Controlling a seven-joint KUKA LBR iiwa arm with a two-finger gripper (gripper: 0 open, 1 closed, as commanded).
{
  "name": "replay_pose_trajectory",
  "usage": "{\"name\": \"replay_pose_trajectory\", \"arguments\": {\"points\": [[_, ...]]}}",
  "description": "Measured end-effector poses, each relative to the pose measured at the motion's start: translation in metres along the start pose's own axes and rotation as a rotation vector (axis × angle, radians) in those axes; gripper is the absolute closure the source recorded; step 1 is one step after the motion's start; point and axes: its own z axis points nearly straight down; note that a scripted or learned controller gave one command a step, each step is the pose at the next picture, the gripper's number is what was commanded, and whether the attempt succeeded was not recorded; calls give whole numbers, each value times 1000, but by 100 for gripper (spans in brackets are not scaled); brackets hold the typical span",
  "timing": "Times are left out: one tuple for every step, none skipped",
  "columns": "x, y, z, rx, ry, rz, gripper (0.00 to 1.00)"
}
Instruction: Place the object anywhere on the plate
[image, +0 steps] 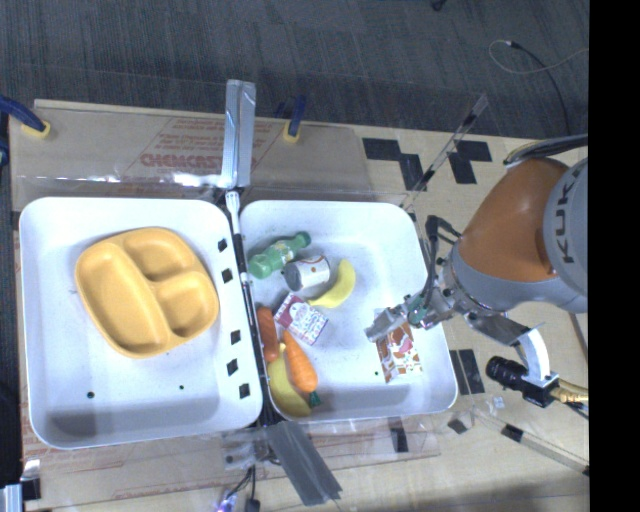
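Hovering low in the right bin (420, 225), the hand (392, 325) sits over a small printed carton (399, 353); whether it grips is unclear. A weak hold risks dropping the carton before the yellow plate (146, 290) in the left bin.

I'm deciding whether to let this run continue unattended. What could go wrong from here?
1. The pincer sits at the top edge of the small printed carton in the right bin; such an edge grip may slip.
2. The yellow plate lies in the left bin, so the carry must cross the divider, where a drop seems possible.
3. The route passes over the banana, bottle and carrot.
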Motion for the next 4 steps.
{"name": "replay_pose_trajectory", "arguments": {"points": [[0, 0, 0, 0, 0, 0, 0], [67, 22, 72, 4, 2, 67, 0], [66, 22, 65, 8, 4, 64, 100], [174, 61, 14, 2, 2, -22, 100]]}}
